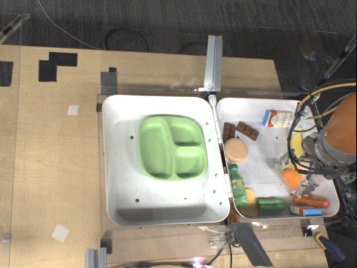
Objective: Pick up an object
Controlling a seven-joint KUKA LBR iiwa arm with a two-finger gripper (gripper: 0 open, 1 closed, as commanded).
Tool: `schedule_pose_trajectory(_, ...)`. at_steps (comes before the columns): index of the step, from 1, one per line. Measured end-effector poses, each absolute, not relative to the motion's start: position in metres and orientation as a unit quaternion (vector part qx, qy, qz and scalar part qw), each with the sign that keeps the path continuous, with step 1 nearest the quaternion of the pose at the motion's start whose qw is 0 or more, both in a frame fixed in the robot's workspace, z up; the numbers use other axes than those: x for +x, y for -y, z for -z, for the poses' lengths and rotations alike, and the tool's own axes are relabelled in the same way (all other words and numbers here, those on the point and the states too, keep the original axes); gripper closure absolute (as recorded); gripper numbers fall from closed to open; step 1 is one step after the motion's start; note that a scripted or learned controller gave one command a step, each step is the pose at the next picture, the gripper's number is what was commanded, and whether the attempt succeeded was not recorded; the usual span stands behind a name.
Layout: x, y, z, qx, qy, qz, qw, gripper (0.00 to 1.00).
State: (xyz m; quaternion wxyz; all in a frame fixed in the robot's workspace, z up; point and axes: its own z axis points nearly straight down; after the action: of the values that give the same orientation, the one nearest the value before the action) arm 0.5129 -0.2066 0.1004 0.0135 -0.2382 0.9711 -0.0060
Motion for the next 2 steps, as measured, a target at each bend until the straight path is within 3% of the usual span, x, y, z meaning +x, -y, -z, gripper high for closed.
schedule_pose_trajectory(2, 0.5072, 0.1996, -0.0906, -0.266, -0.964, 0.0068, 0.010, 0.00)
